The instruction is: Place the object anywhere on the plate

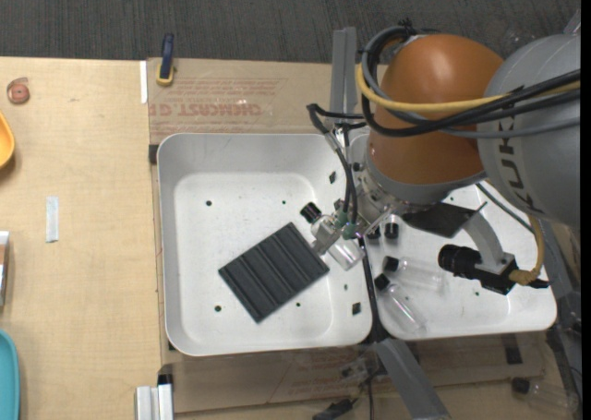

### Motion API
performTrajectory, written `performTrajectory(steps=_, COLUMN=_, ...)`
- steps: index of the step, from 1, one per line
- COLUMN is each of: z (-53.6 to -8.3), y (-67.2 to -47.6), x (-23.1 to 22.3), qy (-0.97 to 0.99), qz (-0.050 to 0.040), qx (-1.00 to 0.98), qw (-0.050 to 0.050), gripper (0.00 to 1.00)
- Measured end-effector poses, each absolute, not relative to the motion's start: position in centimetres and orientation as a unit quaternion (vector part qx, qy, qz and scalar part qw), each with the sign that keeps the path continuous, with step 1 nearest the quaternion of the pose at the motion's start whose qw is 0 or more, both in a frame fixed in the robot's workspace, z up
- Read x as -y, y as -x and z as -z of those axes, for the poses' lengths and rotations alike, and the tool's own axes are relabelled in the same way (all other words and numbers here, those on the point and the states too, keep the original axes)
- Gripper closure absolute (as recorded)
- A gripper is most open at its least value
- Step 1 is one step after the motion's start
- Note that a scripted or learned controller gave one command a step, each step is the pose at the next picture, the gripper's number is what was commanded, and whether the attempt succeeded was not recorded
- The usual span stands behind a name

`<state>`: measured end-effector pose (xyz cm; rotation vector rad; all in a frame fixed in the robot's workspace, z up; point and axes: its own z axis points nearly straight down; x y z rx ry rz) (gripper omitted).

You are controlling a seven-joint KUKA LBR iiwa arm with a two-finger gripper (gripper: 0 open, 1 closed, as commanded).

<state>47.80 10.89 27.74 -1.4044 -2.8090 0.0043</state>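
White left bin (185,224): dark ribbed plate (274,271) centre-right, left half open.

A robotics lab: a grey and orange arm (443,114) reaches over white bins (185,224) on a plywood tabletop (74,298).

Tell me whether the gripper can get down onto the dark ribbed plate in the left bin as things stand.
Probably yes. The gripper sits just off the right corner of the dark ribbed plate, whose top is bare, and the left bin has only low walls.
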Motion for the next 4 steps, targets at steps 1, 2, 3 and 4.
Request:
performTrajectory(steps=1, z=-25.6, y=-47.8, x=-16.6, qy=0.197, qz=-0.001, qx=0.98, qw=0.001, gripper=1.0)
performTrajectory(steps=2, z=-31.2, y=-47.9, x=-11.2, qy=0.172, qz=-0.0001, qx=0.985, qw=-0.001, gripper=1.0)
performTrajectory(steps=3, z=-31.2, y=-47.9, x=-11.2, qy=0.172, qz=-0.0001, qx=0.985, qw=-0.001, gripper=0.0)
performTrajectory(steps=4, z=-32.0, y=-48.1, x=-11.1, qy=0.173, qz=-0.0001, qx=0.985, qw=-0.002, gripper=1.0)
